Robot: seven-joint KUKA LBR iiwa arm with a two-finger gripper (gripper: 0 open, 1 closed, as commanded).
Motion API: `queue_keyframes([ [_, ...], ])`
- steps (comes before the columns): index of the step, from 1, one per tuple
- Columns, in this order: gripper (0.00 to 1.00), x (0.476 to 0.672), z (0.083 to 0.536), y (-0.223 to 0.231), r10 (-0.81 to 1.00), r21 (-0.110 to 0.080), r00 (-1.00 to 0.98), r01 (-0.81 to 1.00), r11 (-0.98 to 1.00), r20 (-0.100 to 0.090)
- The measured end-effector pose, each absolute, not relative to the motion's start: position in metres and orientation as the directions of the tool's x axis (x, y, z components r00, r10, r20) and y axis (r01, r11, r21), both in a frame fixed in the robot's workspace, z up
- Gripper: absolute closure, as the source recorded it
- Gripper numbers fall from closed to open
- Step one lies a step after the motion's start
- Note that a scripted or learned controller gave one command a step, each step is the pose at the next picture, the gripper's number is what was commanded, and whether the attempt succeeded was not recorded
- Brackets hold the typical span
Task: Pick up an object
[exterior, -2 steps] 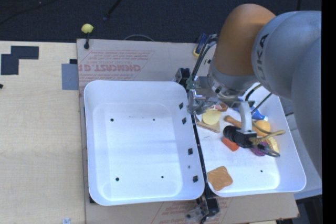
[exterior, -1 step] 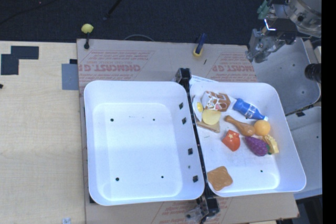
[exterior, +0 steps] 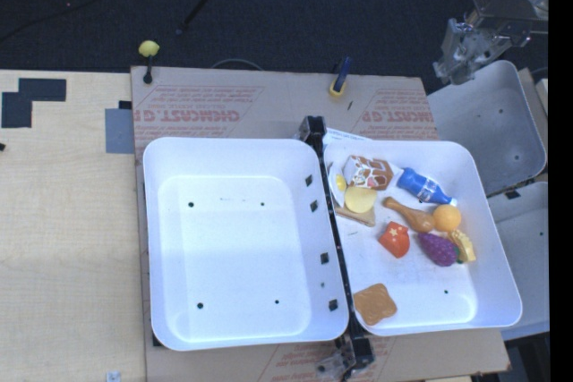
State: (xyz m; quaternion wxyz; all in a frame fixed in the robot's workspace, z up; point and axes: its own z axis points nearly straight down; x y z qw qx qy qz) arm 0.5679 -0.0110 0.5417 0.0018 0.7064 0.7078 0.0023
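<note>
In the camera view the gripper [exterior: 457, 58] hangs at the far right, above the dark floor beyond the desk and well apart from both bins. Its metal parts blur into the arm's wrist hardware, so I cannot tell whether it is released or clenched; nothing shows between its tips.

The left bin [exterior: 161, 192] is a shallow white tray with a few small dark holes in its floor. The right bin [exterior: 488, 282] holds all the toys, clustered in its far half. A blue bottle [exterior: 423, 186] lies tilted near the far right wall. Beside it to the left sits a small printed packet [exterior: 369, 171], its design too small to read, and a pale yellow round piece [exterior: 360, 199] touches it on the near side. A brown drumstick-like piece [exterior: 407, 215] runs toward an orange ball [exterior: 446, 217]. A red piece [exterior: 395, 240] lies just near of the drumstick, and a purple grape bunch [exterior: 437, 249] rests beside a yellow piece [exterior: 464, 245] partly hidden behind it. A tan flat piece [exterior: 375, 304] lies alone at the near left corner.
</note>
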Motion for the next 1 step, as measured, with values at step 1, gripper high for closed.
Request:
queue_keyframes([
  [1, 1.00, 0.5310, 0.4080, -0.0171, 1.000, -0.018, 0.002, 1.000, -0.002, 0.000],
])
